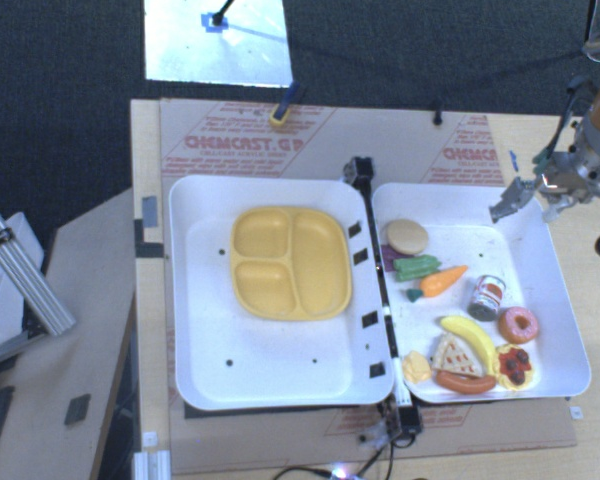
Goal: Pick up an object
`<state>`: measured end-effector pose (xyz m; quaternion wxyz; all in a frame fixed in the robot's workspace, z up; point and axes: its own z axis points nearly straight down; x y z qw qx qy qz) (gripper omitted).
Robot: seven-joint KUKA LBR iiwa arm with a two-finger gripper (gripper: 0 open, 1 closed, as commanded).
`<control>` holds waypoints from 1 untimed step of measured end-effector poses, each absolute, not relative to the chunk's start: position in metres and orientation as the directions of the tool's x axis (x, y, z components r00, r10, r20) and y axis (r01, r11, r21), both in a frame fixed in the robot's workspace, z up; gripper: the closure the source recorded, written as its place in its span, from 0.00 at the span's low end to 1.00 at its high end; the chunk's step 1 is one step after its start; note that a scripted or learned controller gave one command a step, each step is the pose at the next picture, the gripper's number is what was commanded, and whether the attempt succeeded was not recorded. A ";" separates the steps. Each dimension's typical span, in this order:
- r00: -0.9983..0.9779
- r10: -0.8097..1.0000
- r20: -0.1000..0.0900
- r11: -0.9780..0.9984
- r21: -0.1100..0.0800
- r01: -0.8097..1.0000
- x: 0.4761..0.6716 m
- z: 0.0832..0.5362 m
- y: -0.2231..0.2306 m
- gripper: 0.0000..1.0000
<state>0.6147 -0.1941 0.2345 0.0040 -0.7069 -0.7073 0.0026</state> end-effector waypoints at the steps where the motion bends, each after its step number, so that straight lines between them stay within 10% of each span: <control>1: -0.003 1.000 -0.001 0.003 0.002 1.000 0.617 0.241 -0.194 0.00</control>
